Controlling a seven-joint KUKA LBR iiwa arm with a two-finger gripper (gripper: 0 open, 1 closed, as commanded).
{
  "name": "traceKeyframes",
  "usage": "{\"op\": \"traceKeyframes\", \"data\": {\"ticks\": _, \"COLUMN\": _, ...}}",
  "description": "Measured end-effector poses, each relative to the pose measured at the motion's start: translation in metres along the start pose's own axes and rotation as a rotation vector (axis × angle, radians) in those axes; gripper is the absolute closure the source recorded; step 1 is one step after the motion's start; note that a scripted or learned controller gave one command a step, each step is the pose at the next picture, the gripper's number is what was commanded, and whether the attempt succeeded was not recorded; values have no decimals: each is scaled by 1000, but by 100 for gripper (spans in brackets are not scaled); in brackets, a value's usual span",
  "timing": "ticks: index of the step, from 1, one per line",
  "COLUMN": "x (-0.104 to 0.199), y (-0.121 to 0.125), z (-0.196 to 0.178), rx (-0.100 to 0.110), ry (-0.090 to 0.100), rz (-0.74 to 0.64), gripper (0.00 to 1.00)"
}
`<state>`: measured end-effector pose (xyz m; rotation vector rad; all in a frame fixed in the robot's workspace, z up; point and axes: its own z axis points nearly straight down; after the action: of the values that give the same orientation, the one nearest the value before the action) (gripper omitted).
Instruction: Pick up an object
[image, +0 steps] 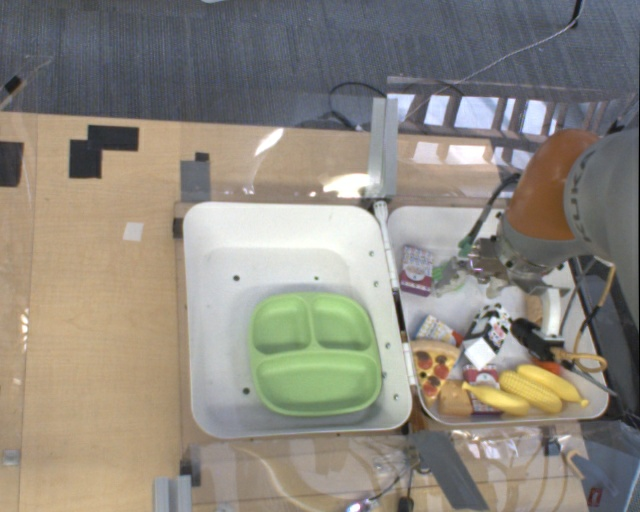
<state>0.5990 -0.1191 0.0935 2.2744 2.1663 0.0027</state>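
Bench (90, 330): light wood, bears two white bins side by side.
Left bin (210, 400): shallow, white, carries a single item.
Right bin (440, 222): shallow, white, crowded along its near half.
Arm (580, 190): grey with orange band, enters from the right, hangs over the right bin's far half.
Green tray (315, 352): three compartments, lies flat in the left bin, toward the near side.
Gripper (470, 262): low over the right bin, beside the small box; finger spacing cannot be told, nothing seen held.
Bananas (545, 388): yellow, clustered at the right bin's near right corner.
Pizza slice (432, 362): lies against the right bin's left wall, near side.
Small box (416, 270): pink and white, near the right bin's left wall, just left of the gripper.
Black-and-white toy (490, 325): centre of the right bin, above the bananas.
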Motion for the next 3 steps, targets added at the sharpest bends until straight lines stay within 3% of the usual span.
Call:
{"op": "traceKeyframes", "data": {"ticks": 1, "x": -61, "y": -104, "z": 3, "rx": -12, "ry": -4, "rz": 114, "gripper": 0}}
{"op": "traceKeyframes", "data": {"ticks": 2, "x": -7, "y": -75, "z": 3, "rx": -16, "ry": -2, "rz": 28, "gripper": 0}}
{"op": "traceKeyframes", "data": {"ticks": 3, "x": 14, "y": -39, "z": -44, "rx": -4, "ry": 0, "rz": 145, "gripper": 0}}
